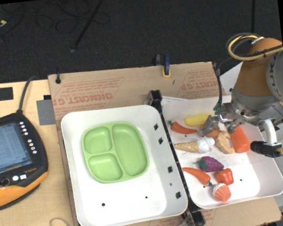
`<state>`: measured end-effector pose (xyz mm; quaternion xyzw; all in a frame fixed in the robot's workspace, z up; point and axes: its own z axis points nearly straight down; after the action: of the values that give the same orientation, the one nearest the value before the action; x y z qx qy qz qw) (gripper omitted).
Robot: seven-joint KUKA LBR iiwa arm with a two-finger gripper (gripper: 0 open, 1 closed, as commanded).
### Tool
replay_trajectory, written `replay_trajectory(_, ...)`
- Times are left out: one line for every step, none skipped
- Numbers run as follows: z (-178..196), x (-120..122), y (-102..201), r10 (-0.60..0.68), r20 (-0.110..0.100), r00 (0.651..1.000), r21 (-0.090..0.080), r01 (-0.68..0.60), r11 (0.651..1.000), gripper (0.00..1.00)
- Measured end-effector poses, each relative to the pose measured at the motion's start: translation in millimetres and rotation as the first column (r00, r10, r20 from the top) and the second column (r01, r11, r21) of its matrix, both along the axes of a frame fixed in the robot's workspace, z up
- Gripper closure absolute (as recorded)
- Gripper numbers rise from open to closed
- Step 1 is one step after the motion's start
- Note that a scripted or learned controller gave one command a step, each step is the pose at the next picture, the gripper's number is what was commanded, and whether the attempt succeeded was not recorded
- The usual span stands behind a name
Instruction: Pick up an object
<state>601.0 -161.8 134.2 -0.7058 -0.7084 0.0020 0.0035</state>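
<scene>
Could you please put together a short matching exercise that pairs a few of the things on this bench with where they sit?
Things:
1. green divided plate
2. purple toy grapes
3. yellow toy banana
4. tablet-like controller

Places:
A. far part of the right bin
B. on the bench, left of both bins
C. left bin
D. middle of the right bin

Pairs: 1-C, 2-D, 3-A, 4-B

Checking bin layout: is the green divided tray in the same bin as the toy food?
No, the green divided tray sits in the left bin, while the toy food lies in the right bin.
</scene>
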Motion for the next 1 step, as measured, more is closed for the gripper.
replay_trajectory(-43.7,3.7,1.2,0.001,0.017,1.0,-0.009,-0.001,1.0,0.0)
